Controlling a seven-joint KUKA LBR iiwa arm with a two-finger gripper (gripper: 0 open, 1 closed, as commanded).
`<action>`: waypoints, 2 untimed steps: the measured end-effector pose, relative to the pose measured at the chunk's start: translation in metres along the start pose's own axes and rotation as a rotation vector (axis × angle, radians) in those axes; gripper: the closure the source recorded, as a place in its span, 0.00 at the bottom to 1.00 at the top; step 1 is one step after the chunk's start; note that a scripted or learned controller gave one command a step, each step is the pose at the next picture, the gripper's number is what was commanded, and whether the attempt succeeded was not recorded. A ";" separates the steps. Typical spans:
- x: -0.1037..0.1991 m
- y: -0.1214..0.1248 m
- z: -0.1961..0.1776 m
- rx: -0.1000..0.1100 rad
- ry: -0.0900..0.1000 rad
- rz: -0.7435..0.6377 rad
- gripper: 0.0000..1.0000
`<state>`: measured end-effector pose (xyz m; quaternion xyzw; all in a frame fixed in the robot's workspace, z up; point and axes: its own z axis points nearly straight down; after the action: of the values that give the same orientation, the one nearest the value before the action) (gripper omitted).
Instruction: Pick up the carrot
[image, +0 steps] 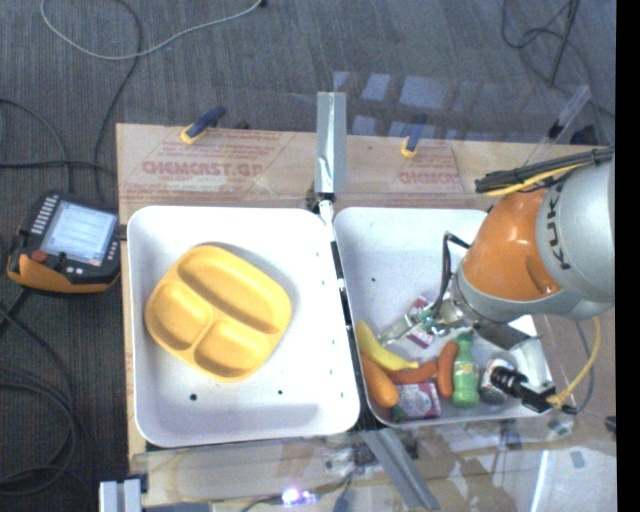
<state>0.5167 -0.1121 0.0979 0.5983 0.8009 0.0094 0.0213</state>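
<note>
Looking down from the camera view: the carrot (378, 383) lies at the lower left corner of the right bin (385, 245), wedged beside a banana (380, 348) and touching a red packet (418, 400), so clutter crowds any approach. A green bottle (465, 378) stands just right of it. The pincer (432, 320) hangs low over the pile, near but above the carrot; whether it is wide or narrow I cannot tell. The yellow tray (220, 310) sits alone in the left bin (150, 400).
</note>
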 end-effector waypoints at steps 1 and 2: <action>0.061 -0.012 -0.086 0.041 0.027 -0.194 0.00; 0.132 0.009 -0.086 0.042 0.028 -0.184 0.00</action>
<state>0.4843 0.0176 0.1813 0.5224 0.8527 -0.0009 -0.0016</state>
